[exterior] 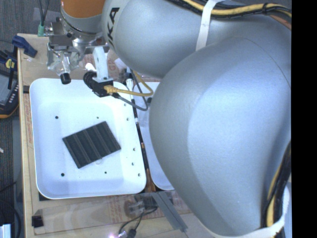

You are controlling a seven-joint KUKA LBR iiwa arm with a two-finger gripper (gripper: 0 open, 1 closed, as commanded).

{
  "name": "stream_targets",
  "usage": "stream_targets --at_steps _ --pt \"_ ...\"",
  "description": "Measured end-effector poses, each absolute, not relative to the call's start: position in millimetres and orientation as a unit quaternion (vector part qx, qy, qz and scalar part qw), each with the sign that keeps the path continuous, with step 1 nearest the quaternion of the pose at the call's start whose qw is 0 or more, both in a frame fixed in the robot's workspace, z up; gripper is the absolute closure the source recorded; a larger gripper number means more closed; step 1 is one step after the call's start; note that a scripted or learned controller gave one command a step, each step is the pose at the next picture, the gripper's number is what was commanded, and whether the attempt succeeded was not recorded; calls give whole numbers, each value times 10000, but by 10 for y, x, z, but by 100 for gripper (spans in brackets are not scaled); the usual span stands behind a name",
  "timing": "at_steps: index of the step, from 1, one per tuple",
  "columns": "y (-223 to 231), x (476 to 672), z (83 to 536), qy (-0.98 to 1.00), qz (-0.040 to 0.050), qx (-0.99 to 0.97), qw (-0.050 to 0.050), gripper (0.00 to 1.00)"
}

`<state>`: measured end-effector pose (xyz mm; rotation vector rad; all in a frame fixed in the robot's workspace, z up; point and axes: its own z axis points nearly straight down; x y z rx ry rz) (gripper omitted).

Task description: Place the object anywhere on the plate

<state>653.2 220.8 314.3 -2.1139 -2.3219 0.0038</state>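
One dark grey ribbed rectangular plate (91, 144) was seen lying flat in the left of two shallow white bins (44, 177). One two-finger metal gripper (63, 66) was parked over the far-left rim; grasp state couldn't be told.

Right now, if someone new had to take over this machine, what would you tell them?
Gripper: above the far edge of the left bin; I cannot tell if it is open, and nothing shows in it.
Dark ribbed pad: flat in the left bin, apart from the gripper.
Right bin: mostly hidden by the arm.
Done: nothing I can see placed.
Left: pick the object, set it on the plate.
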Motion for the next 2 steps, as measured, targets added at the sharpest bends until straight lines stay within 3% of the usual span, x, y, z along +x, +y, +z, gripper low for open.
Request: stream_targets --at_steps 1,2 --pt "2204 6533 3144 -7393 12 -6734 8 0" --pt "2236 6524 3235 -7433 21 -6689 12 100"
